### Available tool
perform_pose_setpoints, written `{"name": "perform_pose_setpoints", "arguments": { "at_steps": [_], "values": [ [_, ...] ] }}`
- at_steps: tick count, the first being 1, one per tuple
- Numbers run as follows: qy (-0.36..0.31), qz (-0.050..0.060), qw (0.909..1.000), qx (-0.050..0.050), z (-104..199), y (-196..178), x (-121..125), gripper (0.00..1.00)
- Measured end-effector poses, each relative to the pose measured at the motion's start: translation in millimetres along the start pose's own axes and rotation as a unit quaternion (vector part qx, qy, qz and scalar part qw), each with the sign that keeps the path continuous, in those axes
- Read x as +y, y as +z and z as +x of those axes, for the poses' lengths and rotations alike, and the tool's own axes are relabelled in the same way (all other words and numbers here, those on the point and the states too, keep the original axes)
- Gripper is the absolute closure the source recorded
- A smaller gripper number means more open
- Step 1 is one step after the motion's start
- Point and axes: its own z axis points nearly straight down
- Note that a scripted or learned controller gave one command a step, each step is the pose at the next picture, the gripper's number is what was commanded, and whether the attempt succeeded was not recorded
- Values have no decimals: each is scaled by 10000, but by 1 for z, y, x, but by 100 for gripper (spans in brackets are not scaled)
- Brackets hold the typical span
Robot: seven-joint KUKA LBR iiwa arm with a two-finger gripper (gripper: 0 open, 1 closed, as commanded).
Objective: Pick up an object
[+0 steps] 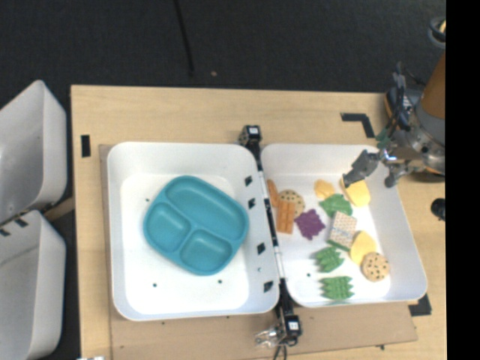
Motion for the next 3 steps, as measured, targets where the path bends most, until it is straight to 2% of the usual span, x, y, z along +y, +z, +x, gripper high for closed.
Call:
{"name": "perform_pose_setpoints", "arguments": {
  "at_steps": [1,3],
  "values": [
    [-14,-53,10000,-6,1,-6,2,0],
    [-6,-29,10000,-10,-13,93,7,0]
  ]
}}
